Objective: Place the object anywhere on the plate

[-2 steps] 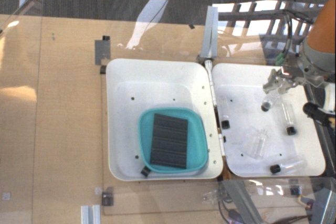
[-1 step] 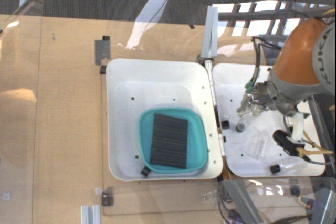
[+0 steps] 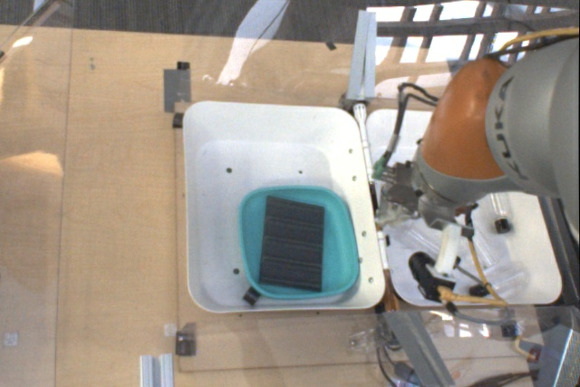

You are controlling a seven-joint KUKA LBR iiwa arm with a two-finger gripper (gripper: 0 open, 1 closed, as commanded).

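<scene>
The grey arm (image 3: 507,122) hangs over the right bin (image 3: 544,276), its gripper (image 3: 426,208) hidden beneath the wrist so its state cannot be told, while the dark ribbed object (image 3: 292,242) lies on the teal plate (image 3: 254,213) to the gripper's left, long axis roughly top-to-bottom.

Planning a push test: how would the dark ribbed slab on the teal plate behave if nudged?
The dark ribbed slab lies flat and looks rigid, so it would probably slide, not roll or tip. Its ridges may give some grip. The teal plate has a raised rim, likely stopping it.
</scene>
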